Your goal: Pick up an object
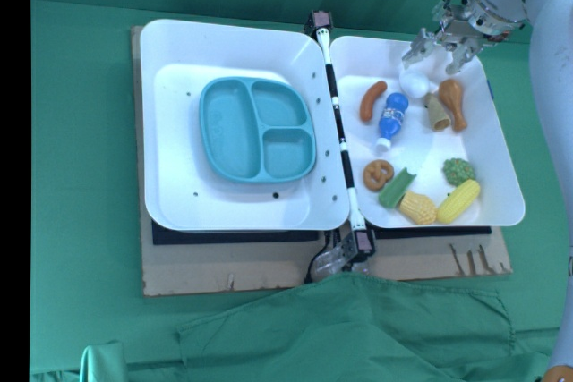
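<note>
While the grey arm [548,40] reaches in from the right with its orange band near the top corner, the bench's green cloth [81,192] spreads under a sheet of brown cardboard [224,277] that carries both bins. Larger of the two, the left bin [179,49] holds a teal divided plate [258,129] lying flat near its middle, three compartments facing up. Beside it, parted by a black-and-white striped bar [337,116], the right bin [501,183] holds the toy food. Along its near side lie two yellow corn cobs [458,200], one touching the other, with a green pea pod [396,189] just left of them and a small green broccoli [458,169] just above. A pretzel [377,174] sits near the pea pod. Farther back, a blue-and-white bottle [390,120] lies tilted, with an orange sausage [372,100] just to its left and a brown drumstick [453,101] to its right; a small tan piece [436,114] touches the drumstick. A white egg [414,84] rests between sausage and drumstick, at the bin's far side. Above that egg hangs the gripper [439,53], its fingers spread apart with nothing between them, one tip to the egg's left and the other to its right.
</note>
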You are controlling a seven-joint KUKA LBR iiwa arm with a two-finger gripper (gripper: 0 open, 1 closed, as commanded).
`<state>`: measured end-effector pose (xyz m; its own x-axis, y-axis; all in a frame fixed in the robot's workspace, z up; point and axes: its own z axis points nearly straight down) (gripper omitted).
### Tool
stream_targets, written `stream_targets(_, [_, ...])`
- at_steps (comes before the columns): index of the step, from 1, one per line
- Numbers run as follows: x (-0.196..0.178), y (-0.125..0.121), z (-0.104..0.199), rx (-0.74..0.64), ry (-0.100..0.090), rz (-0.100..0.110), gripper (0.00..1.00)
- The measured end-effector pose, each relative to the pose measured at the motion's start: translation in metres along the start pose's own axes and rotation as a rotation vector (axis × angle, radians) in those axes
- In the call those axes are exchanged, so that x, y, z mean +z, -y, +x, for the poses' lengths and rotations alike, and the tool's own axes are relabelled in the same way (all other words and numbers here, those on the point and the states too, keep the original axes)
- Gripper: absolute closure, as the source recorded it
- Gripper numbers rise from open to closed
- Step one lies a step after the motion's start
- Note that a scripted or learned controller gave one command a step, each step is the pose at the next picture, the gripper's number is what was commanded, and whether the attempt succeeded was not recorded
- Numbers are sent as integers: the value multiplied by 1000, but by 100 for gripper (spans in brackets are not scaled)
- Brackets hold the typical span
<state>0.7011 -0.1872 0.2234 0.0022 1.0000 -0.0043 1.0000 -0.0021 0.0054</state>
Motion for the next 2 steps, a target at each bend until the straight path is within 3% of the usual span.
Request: stream_targets(2, [0, 0, 0, 0, 0, 0, 0])
